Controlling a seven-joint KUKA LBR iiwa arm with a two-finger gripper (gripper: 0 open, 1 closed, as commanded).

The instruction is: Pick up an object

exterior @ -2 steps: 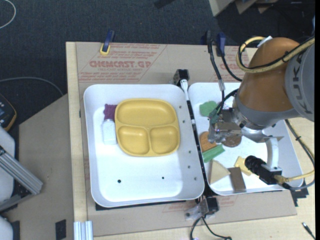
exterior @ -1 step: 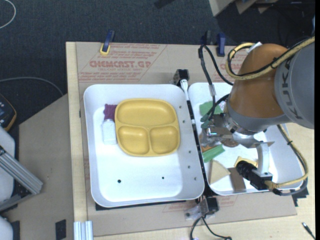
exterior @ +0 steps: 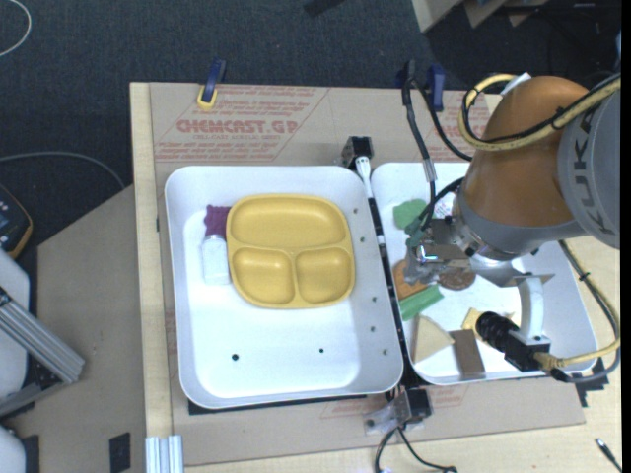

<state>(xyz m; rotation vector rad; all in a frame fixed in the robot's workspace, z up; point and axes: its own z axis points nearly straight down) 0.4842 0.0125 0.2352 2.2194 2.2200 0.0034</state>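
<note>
Your gripper (exterior: 426, 260) is low in the right bin (exterior: 582, 308) over the orange piece (exterior: 412, 282) and green scraps (exterior: 418, 303); I cannot tell its state, so nothing looks picked up yet

Setting: a robotics lab or test cell is indicated.
Bench: two white bins (exterior: 187, 294) are set on a board (exterior: 158, 264) printed CHEMCAST GP and fixed by clamps (exterior: 210, 85).
Floor: dark carpet (exterior: 99, 28) is crossed by loose cables (exterior: 59, 161).
Hardware: an aluminium extrusion frame (exterior: 39, 338) is seen at the left.
</note>
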